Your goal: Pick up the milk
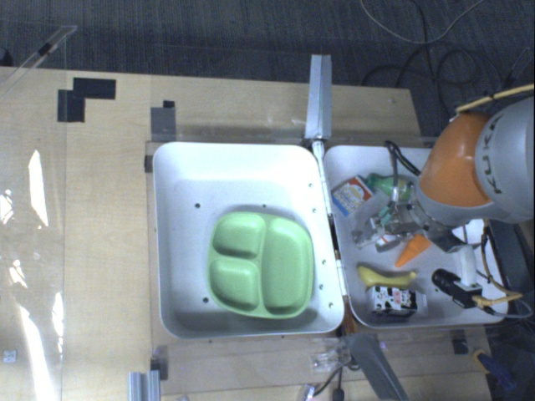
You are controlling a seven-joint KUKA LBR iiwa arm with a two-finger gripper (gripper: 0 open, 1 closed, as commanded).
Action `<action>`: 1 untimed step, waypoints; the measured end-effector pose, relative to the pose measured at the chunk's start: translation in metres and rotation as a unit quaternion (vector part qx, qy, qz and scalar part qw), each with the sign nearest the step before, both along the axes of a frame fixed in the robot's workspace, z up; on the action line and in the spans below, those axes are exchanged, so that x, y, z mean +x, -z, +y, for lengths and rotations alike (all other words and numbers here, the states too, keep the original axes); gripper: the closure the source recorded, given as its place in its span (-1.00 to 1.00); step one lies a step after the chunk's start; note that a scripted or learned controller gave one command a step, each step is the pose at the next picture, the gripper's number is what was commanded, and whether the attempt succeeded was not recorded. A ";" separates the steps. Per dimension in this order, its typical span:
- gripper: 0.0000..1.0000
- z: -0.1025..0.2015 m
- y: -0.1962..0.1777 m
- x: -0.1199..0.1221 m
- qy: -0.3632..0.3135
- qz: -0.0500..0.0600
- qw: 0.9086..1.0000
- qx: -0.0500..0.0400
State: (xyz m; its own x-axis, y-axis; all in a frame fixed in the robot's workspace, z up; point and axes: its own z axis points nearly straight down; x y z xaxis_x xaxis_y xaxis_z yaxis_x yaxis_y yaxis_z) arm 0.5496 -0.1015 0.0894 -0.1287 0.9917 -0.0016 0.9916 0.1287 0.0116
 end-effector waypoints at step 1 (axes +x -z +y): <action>-1.00 -0.024 -0.038 0.037 0.060 0.003 0.998 0.000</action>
